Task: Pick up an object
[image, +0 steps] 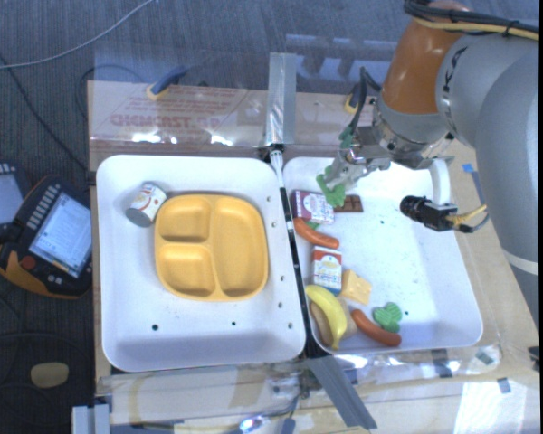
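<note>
While the gripper (346, 172) hangs low over the right bin (452, 283), a small green leafy piece (331, 187) lies directly beneath it, to the right of the yellow tray (211, 245) and level with that tray's far edge. The piece is bright green, irregular in outline and partly covered by the gripper. Whether the gripper is spread or pinching the piece cannot be told from this view.

The grey arm (489, 70) reaches in from the right, with the orange band above the wrist and the wrist angled down toward the tray.

Between the tray and the green piece lie a dark packet (313, 207) and a sausage (317, 235), close to the bin wall. On the side of the green piece away from the tray, the bin floor is bare white.
</note>
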`<state>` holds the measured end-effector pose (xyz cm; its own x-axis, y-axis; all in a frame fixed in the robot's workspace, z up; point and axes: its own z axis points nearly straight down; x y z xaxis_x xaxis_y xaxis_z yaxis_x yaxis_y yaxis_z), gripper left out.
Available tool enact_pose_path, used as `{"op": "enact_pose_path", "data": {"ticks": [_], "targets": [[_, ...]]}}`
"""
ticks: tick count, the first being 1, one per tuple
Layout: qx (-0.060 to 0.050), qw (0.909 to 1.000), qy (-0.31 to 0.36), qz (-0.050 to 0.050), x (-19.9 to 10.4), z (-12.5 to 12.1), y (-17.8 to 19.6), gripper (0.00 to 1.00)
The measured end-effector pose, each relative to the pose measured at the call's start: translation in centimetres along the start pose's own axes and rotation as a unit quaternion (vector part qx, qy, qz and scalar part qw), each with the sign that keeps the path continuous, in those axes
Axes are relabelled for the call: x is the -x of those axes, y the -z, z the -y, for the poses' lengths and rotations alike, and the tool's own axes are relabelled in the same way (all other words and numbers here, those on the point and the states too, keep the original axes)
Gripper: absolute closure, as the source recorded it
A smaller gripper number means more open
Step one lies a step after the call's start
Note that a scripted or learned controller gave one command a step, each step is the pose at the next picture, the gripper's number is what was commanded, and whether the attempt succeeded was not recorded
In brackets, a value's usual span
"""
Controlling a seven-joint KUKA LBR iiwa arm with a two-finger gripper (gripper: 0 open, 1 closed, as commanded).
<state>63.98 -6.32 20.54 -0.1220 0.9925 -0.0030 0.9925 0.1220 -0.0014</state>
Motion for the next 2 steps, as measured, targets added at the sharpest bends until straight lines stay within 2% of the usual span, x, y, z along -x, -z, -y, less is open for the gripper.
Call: {"op": "enact_pose_path", "data": {"ticks": [1, 2], "targets": [[-0.001, 0.9917, -0.128, 0.0, -3.6, 1.6, 3.9, 1.0], [-0.001, 0.9883, -0.152, 0.0, 3.4, -1.4, 1.1, 1.0]]}}
